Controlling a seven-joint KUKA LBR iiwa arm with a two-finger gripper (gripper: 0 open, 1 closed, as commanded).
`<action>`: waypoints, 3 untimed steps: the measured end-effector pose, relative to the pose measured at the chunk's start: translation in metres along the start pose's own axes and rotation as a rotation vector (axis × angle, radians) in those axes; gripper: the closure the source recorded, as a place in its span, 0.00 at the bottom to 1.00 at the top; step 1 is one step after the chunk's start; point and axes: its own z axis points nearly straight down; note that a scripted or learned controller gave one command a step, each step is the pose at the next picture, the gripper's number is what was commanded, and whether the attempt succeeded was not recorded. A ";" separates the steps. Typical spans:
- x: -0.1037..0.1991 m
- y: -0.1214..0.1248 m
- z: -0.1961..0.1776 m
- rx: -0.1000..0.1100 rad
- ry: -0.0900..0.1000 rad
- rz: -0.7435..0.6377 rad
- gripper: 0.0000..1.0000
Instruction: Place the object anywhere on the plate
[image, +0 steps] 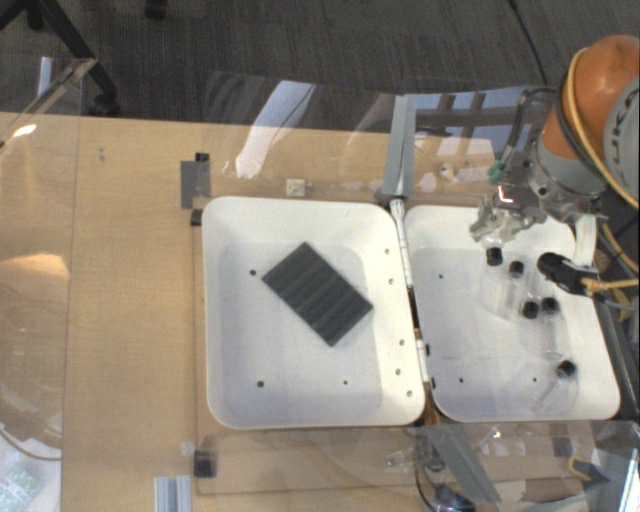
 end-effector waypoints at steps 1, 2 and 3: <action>0.043 -0.012 0.031 -0.001 0.002 -0.243 1.00; 0.088 -0.028 0.030 -0.001 0.002 -0.289 1.00; 0.130 -0.049 0.031 -0.001 0.003 -0.436 1.00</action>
